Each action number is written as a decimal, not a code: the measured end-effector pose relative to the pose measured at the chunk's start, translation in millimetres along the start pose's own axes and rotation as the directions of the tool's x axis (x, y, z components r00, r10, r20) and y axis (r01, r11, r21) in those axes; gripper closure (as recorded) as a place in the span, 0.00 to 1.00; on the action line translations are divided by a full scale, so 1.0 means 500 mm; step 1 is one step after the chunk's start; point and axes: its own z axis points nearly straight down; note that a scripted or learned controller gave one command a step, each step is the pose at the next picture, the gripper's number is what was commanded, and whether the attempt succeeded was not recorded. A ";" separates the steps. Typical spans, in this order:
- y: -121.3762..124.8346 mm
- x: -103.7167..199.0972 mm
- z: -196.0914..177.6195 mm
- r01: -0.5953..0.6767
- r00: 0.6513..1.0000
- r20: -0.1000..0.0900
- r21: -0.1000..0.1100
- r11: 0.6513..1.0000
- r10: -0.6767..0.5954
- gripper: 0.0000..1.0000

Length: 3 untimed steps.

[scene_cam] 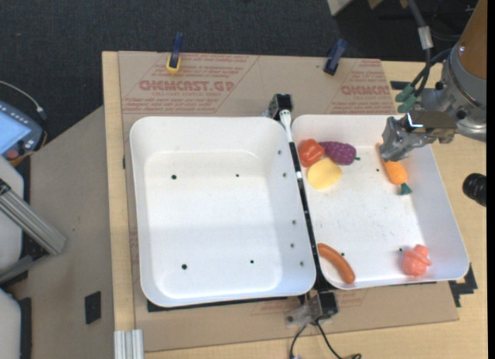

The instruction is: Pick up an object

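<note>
In the right bin (371, 226) lie several toy foods. A red pepper (310, 151), a purple bunch of grapes (339, 151) and a yellow lemon (324, 175) cluster at its far left. A brown sausage (337, 263) rests at the near left and a pink lumpy piece (416, 260) at the near right. An orange carrot (396, 172) with a green tip lies near the far right wall. My gripper (393, 147) hangs low over the bin's far right, directly above the carrot's upper end. Whether it touches the carrot is hard to judge.
The left bin (155, 195) sits beside the right one, with a black strip along their shared wall. Both stand on a cardboard sheet (232, 79) held by a yellow clamp (175, 56) and a blue clamp (336, 56). Cables run above the arm at the far right.
</note>
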 end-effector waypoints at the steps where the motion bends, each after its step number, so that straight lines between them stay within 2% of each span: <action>1: -0.008 0.222 -0.034 0.006 1.000 0.000 -0.003 1.000 -0.006 1.00; 2: -0.014 0.261 -0.238 -0.003 1.000 -0.001 -0.012 1.000 0.003 1.00; 3: -0.017 0.282 0.007 -0.007 1.000 0.006 0.015 1.000 0.007 1.00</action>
